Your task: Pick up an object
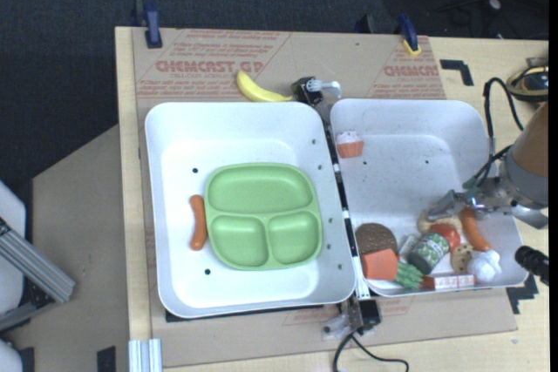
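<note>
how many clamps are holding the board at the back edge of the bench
2. A blue clamp grips the board's far left corner, and a blue and yellow clamp sits on the far edge above the right bin. Others may be hidden.

Smooth, faintly glossy white plastic in both bins [166,213]. Matt green plastic for the divided tray [261,215]. Brown printed cardboard [209,61] over pale wood on the desk [83,213]. Shiny yellow plastic on the banana [260,90]. Dull metal at the end effector [449,205].
</note>
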Controlling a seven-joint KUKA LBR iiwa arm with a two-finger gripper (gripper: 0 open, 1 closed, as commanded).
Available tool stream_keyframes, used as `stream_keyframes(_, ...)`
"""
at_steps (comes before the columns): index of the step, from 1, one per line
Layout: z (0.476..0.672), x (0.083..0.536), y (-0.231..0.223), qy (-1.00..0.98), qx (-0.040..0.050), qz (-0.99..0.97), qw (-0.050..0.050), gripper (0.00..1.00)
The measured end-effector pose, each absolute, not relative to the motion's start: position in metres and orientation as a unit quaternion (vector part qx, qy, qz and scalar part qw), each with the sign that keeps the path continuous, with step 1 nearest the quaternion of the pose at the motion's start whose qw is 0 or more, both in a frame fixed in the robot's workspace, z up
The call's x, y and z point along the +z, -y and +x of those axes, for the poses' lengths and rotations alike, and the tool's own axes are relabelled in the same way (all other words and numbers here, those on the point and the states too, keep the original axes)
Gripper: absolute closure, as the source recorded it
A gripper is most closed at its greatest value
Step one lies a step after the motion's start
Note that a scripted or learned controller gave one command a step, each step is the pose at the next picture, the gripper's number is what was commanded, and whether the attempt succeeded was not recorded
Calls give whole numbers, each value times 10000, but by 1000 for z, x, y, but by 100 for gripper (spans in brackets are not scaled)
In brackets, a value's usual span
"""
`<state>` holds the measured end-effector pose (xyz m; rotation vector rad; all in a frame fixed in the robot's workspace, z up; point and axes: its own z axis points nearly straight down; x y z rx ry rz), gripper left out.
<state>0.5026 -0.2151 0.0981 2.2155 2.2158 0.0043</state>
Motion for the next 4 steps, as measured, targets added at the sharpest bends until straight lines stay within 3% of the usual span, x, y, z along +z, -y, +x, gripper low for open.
stream_keyframes(1, 503, 107, 215, -7066, 20, 7076, 54, 100)
stream_keyframes(2, 503, 106, 215, -7065, 17, 7077, 46, 0)
stream_keyframes(3, 544, 83, 214, -7083, 9, 7059, -7, 0)
stream_keyframes(4, 503, 84, 216, -7064, -4, 7078, -28, 0)
